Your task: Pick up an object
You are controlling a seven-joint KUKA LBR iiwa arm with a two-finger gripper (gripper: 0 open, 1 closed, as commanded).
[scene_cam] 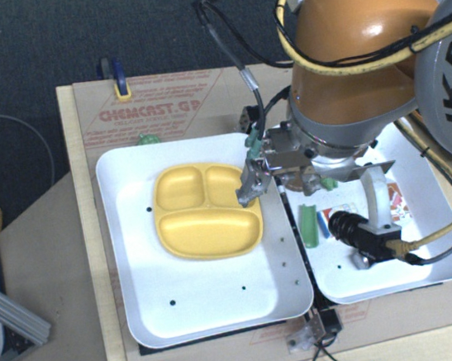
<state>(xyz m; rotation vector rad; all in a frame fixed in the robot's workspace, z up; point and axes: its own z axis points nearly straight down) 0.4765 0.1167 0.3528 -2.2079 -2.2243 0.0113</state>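
A yellow divided plate [202,216] lies in the left white bin [141,287], toward its upper middle. My gripper [250,190] hangs at the plate's right rim, close to the wall between the two bins. The view does not show whether it touches the plate. In the right white bin [438,266], a green stick-shaped object [307,225] lies by the left wall, with a small red and blue item [324,222] beside it. A printed red and white card [397,201] lies further right. The arm's wrist hides much of the right bin.
The bins rest on a brown cardboard sheet [156,102] with red print. A blue and yellow clamp [119,78] sits at its far edge. A small green scrap [148,139] lies just behind the left bin. Cables [226,34] trail above the gripper.
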